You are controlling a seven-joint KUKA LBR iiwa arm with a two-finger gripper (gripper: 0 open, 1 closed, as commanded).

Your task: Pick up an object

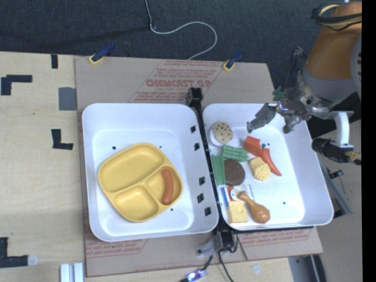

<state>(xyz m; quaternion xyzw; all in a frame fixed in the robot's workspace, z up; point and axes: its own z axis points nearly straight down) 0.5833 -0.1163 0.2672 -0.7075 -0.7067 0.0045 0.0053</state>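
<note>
My gripper hangs over the back of the right bin, its two dark fingers spread open with nothing between them. Just below it lies an orange-red carrot. Around the carrot are a round cookie, a green pea pod, a yellow corn piece, a brown patty, a chicken drumstick and a cheese wedge. In the left bin a yellow divided tray holds a sausage.
The two bins meet at a black hinge strip down the middle. A white cable loops over the dark floor behind the cardboard base. The arm's orange and grey body stands at the right.
</note>
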